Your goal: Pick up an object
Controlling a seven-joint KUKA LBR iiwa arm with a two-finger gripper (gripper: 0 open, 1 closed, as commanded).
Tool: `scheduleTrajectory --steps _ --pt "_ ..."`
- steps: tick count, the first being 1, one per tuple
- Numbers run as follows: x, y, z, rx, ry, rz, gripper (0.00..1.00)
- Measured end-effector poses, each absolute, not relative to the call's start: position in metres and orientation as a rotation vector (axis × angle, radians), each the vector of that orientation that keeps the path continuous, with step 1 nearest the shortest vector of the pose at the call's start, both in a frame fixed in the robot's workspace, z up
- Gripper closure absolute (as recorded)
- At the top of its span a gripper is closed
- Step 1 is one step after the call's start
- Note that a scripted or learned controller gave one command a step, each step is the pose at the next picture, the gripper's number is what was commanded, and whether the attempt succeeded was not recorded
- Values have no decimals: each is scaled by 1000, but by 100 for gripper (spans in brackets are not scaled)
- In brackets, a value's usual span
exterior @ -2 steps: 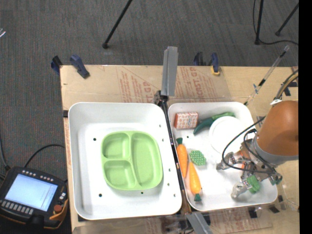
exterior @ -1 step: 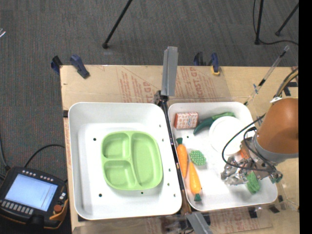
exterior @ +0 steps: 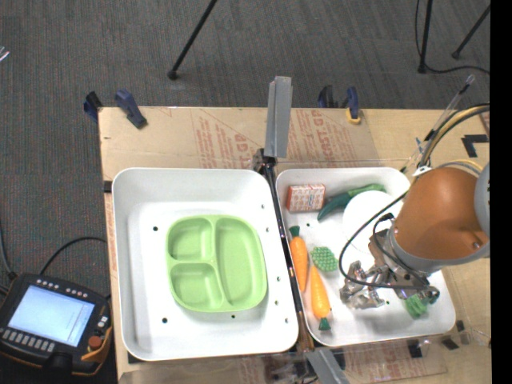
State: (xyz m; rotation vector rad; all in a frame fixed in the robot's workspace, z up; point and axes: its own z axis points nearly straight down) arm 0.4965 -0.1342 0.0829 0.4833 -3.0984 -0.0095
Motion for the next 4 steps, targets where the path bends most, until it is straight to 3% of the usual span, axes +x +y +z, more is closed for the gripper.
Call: scheduleTrajectory --steps 1,2,3,4 --pt "497 -135 83 484 -3098 -8 0" --pt "585 -211 84 676 -3067 -8 0" --pt "560 -208 84 729 -3054 -9 0" --pt "515 -209 83 816 -3030 -10 0"
